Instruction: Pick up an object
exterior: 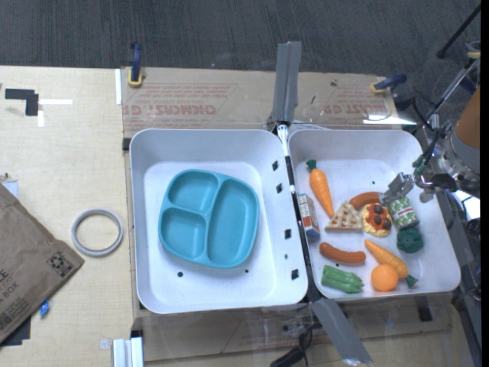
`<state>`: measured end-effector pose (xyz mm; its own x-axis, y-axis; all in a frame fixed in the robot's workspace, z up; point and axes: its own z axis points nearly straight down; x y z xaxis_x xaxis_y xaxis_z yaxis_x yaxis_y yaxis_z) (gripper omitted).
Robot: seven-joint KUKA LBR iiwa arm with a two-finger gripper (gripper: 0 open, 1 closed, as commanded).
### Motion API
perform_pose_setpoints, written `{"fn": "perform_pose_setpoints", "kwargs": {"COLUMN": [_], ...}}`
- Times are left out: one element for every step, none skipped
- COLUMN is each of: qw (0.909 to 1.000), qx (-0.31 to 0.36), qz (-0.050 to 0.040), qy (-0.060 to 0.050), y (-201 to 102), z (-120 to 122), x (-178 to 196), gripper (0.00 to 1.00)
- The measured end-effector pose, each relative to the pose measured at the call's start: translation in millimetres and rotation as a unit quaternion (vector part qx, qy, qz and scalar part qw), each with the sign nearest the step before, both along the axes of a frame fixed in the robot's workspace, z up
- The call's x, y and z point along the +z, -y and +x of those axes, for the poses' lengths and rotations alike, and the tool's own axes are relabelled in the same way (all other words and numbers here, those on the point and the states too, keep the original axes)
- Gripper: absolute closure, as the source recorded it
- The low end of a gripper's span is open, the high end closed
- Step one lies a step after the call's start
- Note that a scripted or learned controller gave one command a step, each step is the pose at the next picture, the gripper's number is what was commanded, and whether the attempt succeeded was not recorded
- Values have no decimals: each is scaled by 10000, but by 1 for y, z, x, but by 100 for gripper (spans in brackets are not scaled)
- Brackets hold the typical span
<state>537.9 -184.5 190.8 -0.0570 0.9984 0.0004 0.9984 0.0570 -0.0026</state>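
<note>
cardboard sheet [229, 98] behind the bins: I read red printing on it, upside down from my seat, something like "CHEMCENTS"; the smaller lines under it are too fine for me to read
same printing, right part of the sheet [359, 107]: it repeats there in red, also upside down, partly washed out
brown box [27, 270] at the left edge: I can read "BOX" in dark letters, and a letter "E" on the line above it; it also carries a small square code label I cannot read
can [405, 214] in the right bin: I see a printed label, nothing on it legible to me
</note>
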Motion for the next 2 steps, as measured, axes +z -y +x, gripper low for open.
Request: {"fn": "perform_pose_setpoints", "kwargs": {"qw": [9998,9886], "qx": [216,-1507], "qz": [-3,0], "qy": [15,-2], "y": [-23,-27], "z": [8,-16], "x": [-89,-79], "gripper": [0,0]}}
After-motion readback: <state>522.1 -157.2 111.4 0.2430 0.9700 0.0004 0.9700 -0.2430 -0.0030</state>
